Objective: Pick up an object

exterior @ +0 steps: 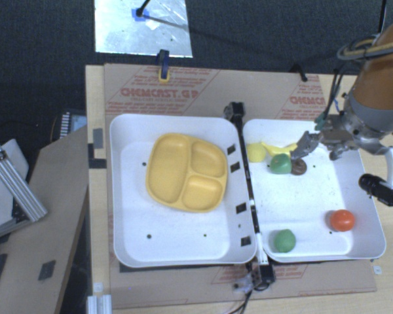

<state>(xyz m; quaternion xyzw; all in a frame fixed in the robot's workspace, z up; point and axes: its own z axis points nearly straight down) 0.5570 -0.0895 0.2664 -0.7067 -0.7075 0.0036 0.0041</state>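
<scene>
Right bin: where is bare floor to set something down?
Free: the middle of the right bin, between the green ball and orange ball. Crowded: its far-left corner, with the yellow piece, green piece and gripper.

White bins [183,257], yellow divided tray [185,172], two green balls [285,241], orange-red ball [342,220], yellow pieces [257,152], brown disc [299,169], tan printed cardboard [183,90].
</scene>
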